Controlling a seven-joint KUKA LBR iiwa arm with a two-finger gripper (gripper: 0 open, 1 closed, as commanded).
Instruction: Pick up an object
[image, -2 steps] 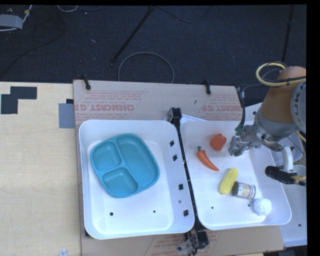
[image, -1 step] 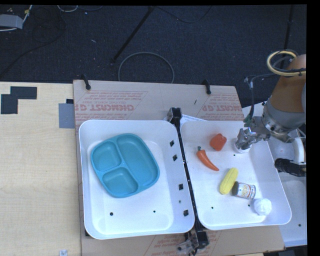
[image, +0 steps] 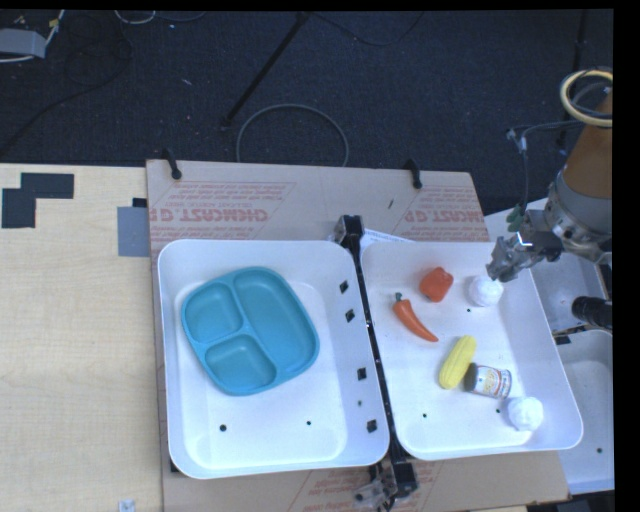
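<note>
End effector (image: 505, 260) hovers at right bin's upper right; grip state cannot tell. White ball (image: 486, 291) just below-left of it, probably light, soft, may roll; take across middle.

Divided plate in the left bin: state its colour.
Teal blue plate, clearest in the camera view.

Glossy white plastic bins (image: 255, 440) sit on printed brown cardboard (image: 300, 205); the teal divided plate (image: 248, 328) looks smooth matt plastic.

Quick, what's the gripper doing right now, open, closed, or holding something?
Gripper: cannot be told; it hangs beside the white ball in the right bin.
</note>
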